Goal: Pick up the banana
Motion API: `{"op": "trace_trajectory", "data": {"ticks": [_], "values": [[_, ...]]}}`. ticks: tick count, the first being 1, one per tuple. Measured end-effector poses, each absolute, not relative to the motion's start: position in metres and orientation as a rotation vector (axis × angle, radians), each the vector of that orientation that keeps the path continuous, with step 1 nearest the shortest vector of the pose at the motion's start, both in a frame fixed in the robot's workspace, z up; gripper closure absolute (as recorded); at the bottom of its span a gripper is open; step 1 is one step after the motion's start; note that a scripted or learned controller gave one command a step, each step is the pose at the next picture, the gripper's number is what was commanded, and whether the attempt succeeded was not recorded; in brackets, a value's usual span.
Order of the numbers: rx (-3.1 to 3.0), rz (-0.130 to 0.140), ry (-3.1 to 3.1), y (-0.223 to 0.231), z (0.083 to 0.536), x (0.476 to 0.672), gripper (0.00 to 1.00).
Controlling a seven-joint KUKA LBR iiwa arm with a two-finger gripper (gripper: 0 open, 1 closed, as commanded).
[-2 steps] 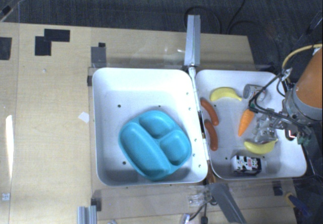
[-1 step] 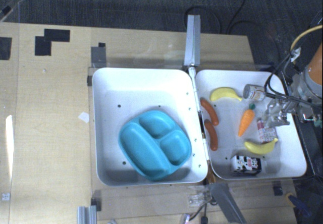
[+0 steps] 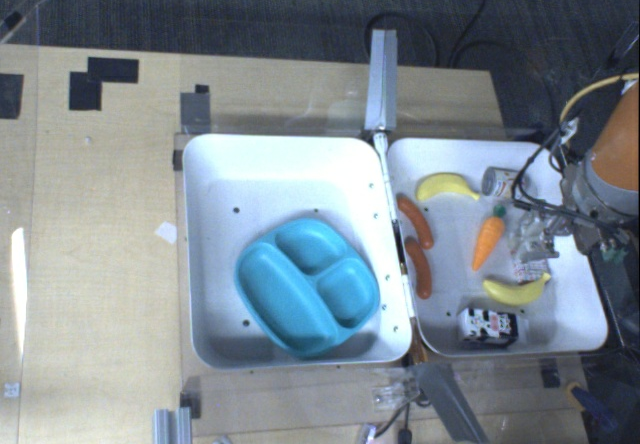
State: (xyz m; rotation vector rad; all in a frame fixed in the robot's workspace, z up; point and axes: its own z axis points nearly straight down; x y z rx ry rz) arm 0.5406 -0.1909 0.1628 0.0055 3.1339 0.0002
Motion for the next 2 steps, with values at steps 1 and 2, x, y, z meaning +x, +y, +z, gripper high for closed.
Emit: {"op": "trace_trajectory", "data": {"ticks": [1, 2], "values": [[-0.292, -0.003, 3.116, -0.1938, 0.1655, 0.5903, 1.00], [-0.291, -0.003, 3.116, -0.1938, 0.1655, 0.5902, 0.00]]}}
